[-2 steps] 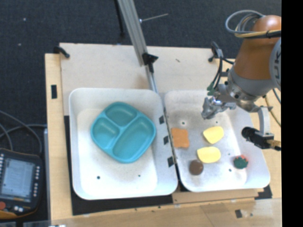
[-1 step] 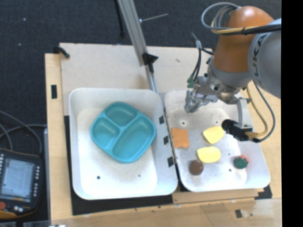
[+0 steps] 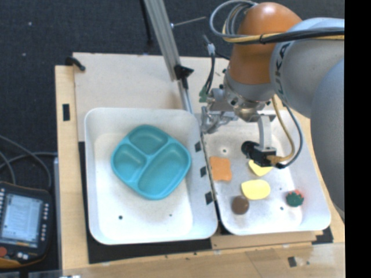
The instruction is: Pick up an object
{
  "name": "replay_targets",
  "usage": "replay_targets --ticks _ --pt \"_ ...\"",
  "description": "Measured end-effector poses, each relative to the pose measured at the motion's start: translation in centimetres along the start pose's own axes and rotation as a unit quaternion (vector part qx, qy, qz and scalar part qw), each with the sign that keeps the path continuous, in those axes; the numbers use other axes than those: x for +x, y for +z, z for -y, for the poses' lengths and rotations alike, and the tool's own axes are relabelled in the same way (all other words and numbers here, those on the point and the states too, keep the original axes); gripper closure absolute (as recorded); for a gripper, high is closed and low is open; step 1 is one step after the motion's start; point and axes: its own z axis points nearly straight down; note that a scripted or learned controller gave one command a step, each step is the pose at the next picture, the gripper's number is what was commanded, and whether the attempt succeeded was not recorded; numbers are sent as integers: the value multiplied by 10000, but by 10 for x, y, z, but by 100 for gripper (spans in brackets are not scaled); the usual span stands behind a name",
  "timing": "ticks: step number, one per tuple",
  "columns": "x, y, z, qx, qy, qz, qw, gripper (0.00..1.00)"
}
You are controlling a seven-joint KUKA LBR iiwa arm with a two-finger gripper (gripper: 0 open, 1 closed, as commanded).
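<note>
- Nearest the camera, in the right bin [image 3: 313, 213], lie a brown ball [image 3: 240, 205], a yellow piece [image 3: 255, 189] and a small red-and-green item [image 3: 295, 198]. All look light; the ball may roll.
- Orange block [image 3: 220, 168] — flat, probably soft; I would take it across its short sides.
- Pincer [image 3: 215, 120] hangs at the bin's far-left corner, just beyond the block — spread or pressed together, I cannot tell.

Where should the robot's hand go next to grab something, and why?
Probably toward the orange square: the tool hangs over the right bin's far-left corner, with that piece nearest and lying apart from the others.
</note>
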Motion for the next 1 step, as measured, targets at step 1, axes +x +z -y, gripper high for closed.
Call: replay_targets --ticks 1 --pt "53 17 -12 1 3 2 10000 100"
